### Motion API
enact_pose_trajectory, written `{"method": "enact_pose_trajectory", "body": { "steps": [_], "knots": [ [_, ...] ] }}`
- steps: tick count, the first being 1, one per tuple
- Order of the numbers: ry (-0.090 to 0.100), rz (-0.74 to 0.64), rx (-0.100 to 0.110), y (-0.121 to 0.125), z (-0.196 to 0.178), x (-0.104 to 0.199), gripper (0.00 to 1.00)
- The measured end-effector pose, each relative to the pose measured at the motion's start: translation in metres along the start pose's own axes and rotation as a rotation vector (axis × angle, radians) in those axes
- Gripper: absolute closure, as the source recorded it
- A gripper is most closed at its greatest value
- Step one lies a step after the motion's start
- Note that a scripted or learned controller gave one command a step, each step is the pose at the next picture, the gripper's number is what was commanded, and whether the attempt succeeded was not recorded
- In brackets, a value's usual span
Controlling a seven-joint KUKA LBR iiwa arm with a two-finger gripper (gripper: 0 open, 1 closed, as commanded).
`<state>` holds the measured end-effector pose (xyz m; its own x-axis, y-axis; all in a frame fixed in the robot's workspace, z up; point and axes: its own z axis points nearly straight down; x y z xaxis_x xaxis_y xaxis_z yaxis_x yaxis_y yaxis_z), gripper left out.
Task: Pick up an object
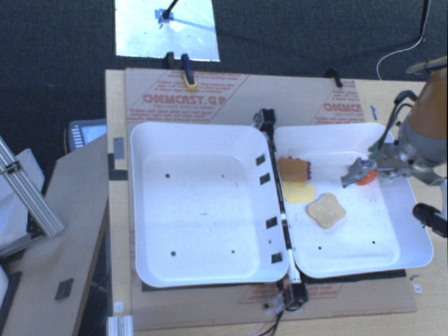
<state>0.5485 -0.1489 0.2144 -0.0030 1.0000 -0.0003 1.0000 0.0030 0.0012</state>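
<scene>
Nearest the camera: front rim of the right bin (364, 266), sitting on the cardboard sheet (231, 93) that covers the bench, well below the claw in this view. Claw, i.e. the gripper (355, 173), is in over the right bin, upper-right part of its floor, arm (427, 128) coming in from the right with the orange band above the wrist. Fingers point left toward the bin divider. Cannot tell from this angle whether they are wide or narrow; the tip is small and partly merged with the metal wrist hardware. Small red-orange object (367, 177) sits right at the claw, touching or just behind the fingertips on the wrist side; only a sliver is visible, the rest is hidden by the claw. Cannot tell if it is between the fingers or just lying on the bin floor under them, so not calling it gripped. Toast-shaped beige piece (325, 211) lies on the floor below-left of the claw, near but clearly apart. Yellow flat piece (299, 192) is further left of the claw, just beside the beige piece's upper-left corner. Brown-orange block (294, 168) is left of the claw at about the same height, touching the top of the yellow piece, close to the divider. Left bin (203, 208) is well to the left of the claw, past the clips along the divider.
</scene>
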Motion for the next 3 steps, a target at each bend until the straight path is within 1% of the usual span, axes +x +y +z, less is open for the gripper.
{"method": "enact_pose_trajectory", "body": {
  "steps": [1,2,3],
  "knots": [
    [0.001,-0.01,-0.008,0.105,0.021,0.063,0.0],
    [0.001,0.002,0.004,0.059,0.031,0.075,0.0],
    [0.003,-0.007,0.003,0.028,0.03,0.133,0.0]
  ]
}}
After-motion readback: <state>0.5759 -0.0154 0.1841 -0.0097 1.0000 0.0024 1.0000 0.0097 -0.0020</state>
